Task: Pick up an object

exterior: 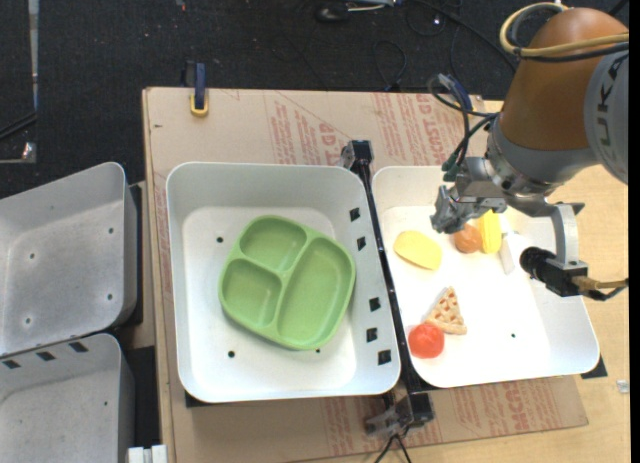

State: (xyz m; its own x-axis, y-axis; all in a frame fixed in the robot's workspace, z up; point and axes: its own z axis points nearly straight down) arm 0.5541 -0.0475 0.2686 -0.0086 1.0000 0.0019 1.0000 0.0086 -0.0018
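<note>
No object has been lifted yet, so far as can be judged — every item is seen resting on the floor of the right bin (560, 346). A small orange-brown piece (467, 241) and a yellow block (490, 232) lie touching at the bin's twelve o'clock, directly beneath the gripper (452, 213), and either could be the target. How far the jaws stand apart cannot be told, nor whether anything is held. A pale yellow piece (418, 249) lies at nine o'clock, a pizza-slice toy (446, 313) near centre, a red tomato (427, 340) at seven o'clock. The left bin (200, 351) holds a green divided plate (288, 280). Grasp and lift remain — apparently all of the task.
</note>
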